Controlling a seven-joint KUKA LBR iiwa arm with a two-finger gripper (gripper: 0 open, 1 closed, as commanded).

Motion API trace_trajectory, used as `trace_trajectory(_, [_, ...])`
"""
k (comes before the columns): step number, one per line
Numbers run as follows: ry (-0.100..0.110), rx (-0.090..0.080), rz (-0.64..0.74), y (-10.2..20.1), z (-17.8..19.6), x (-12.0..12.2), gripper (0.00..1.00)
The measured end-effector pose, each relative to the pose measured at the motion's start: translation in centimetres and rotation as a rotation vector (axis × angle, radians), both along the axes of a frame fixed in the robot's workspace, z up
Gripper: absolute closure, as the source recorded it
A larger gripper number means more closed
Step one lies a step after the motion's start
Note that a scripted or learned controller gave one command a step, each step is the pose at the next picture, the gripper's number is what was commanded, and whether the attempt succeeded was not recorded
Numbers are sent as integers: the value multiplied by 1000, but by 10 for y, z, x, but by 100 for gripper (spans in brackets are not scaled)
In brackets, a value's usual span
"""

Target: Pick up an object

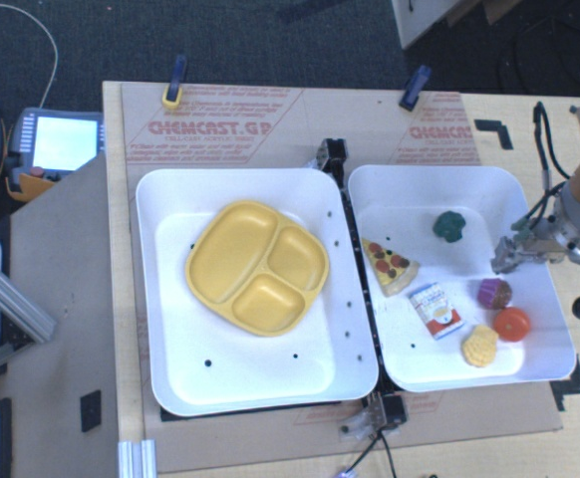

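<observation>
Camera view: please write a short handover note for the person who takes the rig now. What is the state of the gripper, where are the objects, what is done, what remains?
Gripper: low over the right bin, near its right wall; I cannot tell how the jaws stand, and nothing is seen between them.
Right bin: green toy, pizza slice, small carton, purple toy just below the gripper, red tomato, yellow corn.
Left bin: yellow divided plate.
Done: nothing is lifted yet.
Left: grasp and lift one object; the purple toy looks nearest.
</observation>
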State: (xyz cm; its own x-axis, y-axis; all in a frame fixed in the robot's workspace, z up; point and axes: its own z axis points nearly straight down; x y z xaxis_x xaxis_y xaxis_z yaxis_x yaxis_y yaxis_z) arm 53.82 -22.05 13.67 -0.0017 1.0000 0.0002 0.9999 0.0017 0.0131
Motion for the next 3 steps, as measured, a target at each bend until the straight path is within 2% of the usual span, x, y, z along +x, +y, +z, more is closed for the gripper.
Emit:
trace_trajectory(2, [5, -4, 0, 0, 110, 10, 100])
trace_trajectory(3, [9, 0, 6, 59, 111, 33, 100])
